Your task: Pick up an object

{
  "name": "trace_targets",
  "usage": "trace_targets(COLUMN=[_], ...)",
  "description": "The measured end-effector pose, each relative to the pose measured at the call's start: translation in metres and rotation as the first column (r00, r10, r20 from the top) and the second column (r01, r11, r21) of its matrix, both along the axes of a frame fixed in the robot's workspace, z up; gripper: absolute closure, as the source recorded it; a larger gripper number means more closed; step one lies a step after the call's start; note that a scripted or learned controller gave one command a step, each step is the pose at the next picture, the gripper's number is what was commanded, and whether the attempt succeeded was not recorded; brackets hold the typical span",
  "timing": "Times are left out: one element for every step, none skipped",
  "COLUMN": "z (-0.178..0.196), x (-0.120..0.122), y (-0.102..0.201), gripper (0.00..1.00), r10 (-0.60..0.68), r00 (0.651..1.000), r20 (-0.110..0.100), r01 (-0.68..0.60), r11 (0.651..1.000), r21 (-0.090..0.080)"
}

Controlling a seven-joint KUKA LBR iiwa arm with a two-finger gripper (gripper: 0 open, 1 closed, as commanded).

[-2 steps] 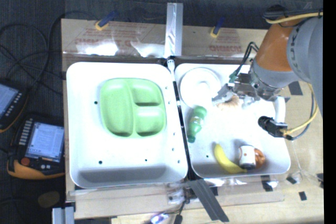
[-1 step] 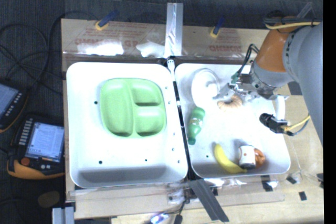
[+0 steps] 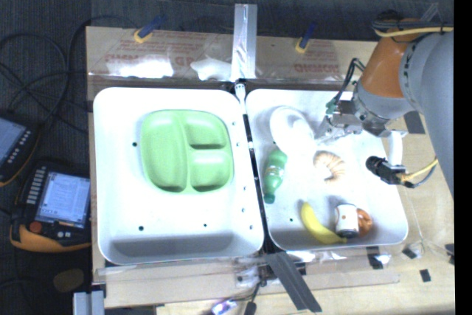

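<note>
Yellow banana (image 3: 318, 224), smooth and curved, lies at the right bin's (image 3: 399, 231) front edge, its long axis slanting from upper left to lower right, beside a small white-and-brown can (image 3: 351, 220). Behind them sit a ridged, shrimp-like toy (image 3: 331, 164), a green plastic bottle (image 3: 273, 173) lying front to back, and a white bowl (image 3: 290, 128). A sectioned green plate (image 3: 186, 150) occupies the left bin (image 3: 118, 232). Whether the gripper (image 3: 341, 118) is clenched cannot be told.
</note>
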State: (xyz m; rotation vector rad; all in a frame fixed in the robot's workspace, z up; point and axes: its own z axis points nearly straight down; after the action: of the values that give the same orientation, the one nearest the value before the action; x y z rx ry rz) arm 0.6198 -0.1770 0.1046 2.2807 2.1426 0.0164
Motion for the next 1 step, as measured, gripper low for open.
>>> trace_targets(z=[-0.0011], x=[-0.0387], y=[0.0064], gripper=[1.0], r10=[-0.003], r00=[1.0], r20=[-0.018], r01=[0.003], r11=[1.0], r21=[0.0])
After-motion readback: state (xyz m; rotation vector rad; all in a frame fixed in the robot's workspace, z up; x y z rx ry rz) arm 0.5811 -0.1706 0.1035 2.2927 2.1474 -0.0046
